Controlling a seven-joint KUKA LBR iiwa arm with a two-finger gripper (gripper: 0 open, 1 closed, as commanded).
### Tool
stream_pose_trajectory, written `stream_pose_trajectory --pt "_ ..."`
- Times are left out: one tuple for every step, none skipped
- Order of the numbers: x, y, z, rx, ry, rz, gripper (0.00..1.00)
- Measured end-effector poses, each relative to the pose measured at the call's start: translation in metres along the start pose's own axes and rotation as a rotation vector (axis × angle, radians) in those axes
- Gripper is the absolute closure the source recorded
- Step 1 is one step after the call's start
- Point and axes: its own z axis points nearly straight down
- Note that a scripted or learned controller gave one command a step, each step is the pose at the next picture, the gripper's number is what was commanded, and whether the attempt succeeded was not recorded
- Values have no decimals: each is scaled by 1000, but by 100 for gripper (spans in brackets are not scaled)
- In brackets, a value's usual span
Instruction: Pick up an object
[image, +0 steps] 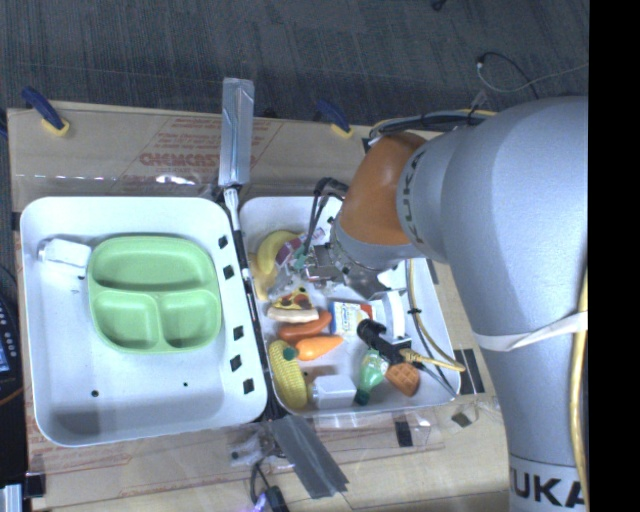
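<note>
Nearest the bench's front edge, in the right bin (425, 395), a corn cob (287, 373) lies against the divider, with a carrot (318, 347) just above it and a small green bottle (369, 374) beside a brown, orange-toned piece (404, 378). A little farther in sit a hot dog (302, 324) and a pizza slice (292, 300), touching each other, then a banana (270, 252) near the bin's far left corner. The gripper (310, 262) hangs low over that clutter, just right of the banana, below the orange band (375, 195) (the wrist hides most of it). Whether its fingers are apart or together I cannot tell. In the left bin (60, 400) rests a green divided tray (155, 292), with a small white object (65, 252) beside its far left corner.
</note>
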Motion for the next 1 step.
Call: stream_pose_trajectory --pt "1 1 -11 -2 0 -6 100"
